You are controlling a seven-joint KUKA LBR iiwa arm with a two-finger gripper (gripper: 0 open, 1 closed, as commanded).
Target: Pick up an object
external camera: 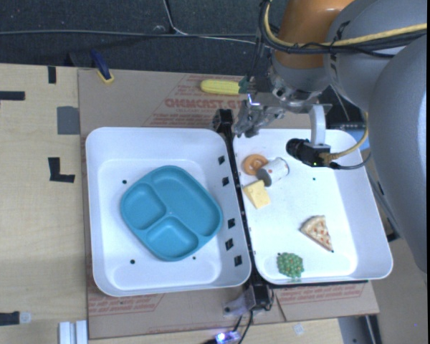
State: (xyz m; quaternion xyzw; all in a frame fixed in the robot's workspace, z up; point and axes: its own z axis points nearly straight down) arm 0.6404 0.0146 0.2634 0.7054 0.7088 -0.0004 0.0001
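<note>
The right bin holds an orange ring-shaped piece, a small white and grey cylinder, a yellow cheese wedge, a pizza slice and a green broccoli piece. My gripper hangs over the far left corner of the right bin, just beyond the orange ring. Nothing shows between its fingers. The arm's grey body and orange band fill the top right.
The left bin bears a blue divided tray. A yellow banana-like object lies on the cardboard behind the bins. Black clips line the shared wall between the bins. A black camera unit juts from the wrist.
</note>
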